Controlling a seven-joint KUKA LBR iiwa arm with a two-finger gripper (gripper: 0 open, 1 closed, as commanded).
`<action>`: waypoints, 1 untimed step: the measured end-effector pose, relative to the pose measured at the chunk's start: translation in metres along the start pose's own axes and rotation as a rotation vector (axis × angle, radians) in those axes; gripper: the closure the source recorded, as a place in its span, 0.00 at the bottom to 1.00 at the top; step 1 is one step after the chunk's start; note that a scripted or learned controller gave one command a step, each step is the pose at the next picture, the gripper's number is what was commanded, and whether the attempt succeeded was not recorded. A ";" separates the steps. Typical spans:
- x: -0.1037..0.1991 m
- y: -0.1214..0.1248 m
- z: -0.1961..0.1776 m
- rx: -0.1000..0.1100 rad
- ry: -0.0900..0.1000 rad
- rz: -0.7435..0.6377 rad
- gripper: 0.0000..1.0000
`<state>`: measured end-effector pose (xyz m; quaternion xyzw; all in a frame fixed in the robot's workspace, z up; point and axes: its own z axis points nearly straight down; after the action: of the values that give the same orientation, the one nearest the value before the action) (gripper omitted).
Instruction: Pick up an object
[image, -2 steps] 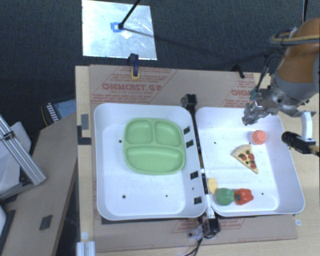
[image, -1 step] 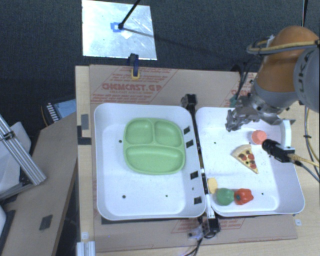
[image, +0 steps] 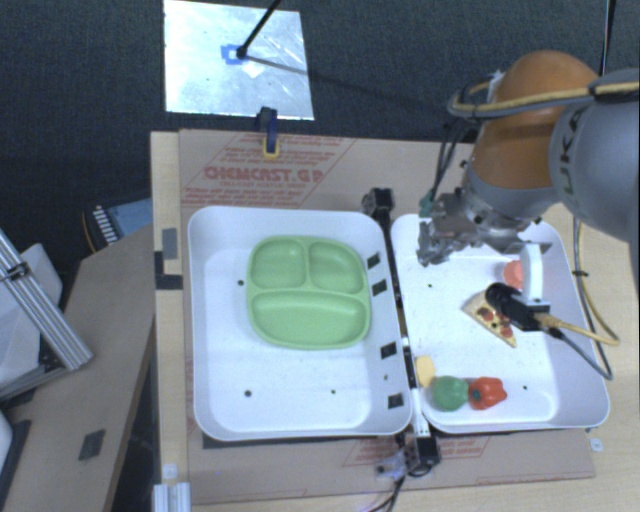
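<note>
Camera view, looking down on the desk: we are seeing the gripper (image: 432, 248) hanging over the far-left part of the right bin (image: 580, 400), and whether its jaws are spread or pressed together we cannot tell. Nothing is showing between them. We are taking the pizza slice (image: 492, 316) as the nearest candidate; it is lying toward the near right of the gripper, well apart, its long axis slanting down to the right. Nearer the bin's front wall, the green ball (image: 448, 393) and red pepper (image: 487, 392) are touching.
</note>
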<state>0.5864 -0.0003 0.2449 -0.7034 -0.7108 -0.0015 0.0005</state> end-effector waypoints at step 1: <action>0.057 -0.012 0.014 0.002 0.000 0.000 1.00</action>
<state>0.5733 0.0570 0.2315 -0.7035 -0.7107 -0.0008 0.0011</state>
